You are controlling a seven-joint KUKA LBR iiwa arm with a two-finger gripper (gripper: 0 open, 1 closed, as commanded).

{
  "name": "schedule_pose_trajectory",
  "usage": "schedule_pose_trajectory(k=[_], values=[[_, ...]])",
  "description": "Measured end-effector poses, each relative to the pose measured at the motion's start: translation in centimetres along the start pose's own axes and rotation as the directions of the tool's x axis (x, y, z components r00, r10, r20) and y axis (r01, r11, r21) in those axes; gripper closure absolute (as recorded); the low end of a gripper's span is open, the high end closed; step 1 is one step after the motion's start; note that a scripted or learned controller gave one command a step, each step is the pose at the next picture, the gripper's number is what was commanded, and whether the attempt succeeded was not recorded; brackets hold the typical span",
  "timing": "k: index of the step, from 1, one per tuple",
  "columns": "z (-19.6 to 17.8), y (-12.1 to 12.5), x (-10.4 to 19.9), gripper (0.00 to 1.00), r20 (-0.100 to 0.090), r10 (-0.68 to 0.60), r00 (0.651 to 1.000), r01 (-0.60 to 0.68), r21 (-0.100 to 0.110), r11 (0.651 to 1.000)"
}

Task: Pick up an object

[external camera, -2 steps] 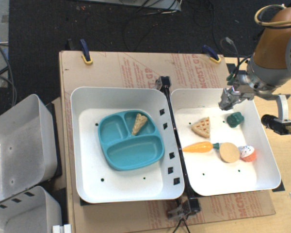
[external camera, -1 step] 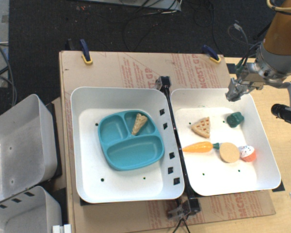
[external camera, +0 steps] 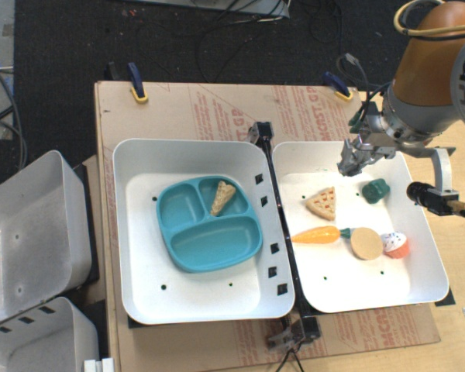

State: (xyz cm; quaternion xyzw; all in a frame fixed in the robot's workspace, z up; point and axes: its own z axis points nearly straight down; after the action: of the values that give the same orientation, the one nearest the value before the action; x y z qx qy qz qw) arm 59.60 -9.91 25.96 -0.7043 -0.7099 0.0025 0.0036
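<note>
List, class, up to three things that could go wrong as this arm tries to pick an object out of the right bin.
1. The gripper hangs over bare floor near the back wall of the right bin, so a straight descent may close on nothing.
2. The carrot, the round wooden disc and the small orange-and-white toy lie close together; reaching for one may knock the others.
3. The pizza slice lies flat, so fingers might slide over it.

Bright, even light (soft shadows)
</note>
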Motion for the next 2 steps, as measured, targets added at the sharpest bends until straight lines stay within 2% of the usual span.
schedule_pose_trajectory(k=[1,2], values=[[2.0,-1.4,5.6,1.0,-0.001,-0.001,1.0,0.001,0.0,1.0],[1.7,-2.9,10.8,1.0,0.0,-0.002,1.0,0.002,-0.001,1.0]])
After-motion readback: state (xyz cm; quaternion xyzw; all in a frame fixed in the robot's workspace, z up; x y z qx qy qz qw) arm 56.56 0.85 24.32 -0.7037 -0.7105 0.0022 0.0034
